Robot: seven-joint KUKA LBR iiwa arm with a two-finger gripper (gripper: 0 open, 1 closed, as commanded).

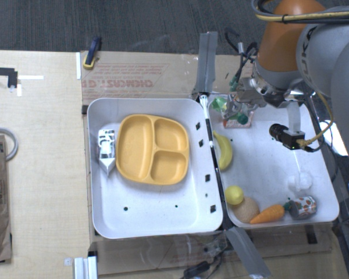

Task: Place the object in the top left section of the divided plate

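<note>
A small green thing (221, 104) lies in the top left corner of the right bin (267, 167). It is most likely the object to be moved, though it is too small to name. The claw (237, 114) hangs right next to it, low in that same corner. The picture does not show how far open the claw is, or if it has hold of anything.

The yellow divided plate (153, 150) sits in the left bin (151, 214), near its top edge, and has nothing in it. The job is not done yet.

Here is what could go wrong. The green thing is tight against the bin's walls, so the claw could bump a wall and miss it. A small thing can also slip out on the way across. The walls where the two bins meet stand in the way, so a low carry could knock the thing loose. The plate's parts sit close together, so a drop that is a bit off could land in the wrong part. A silver packet (106, 147) touches the plate's left rim, and a banana (223, 150) lies by the right bin's left edge, close below the claw. Either one could get pushed.
</note>
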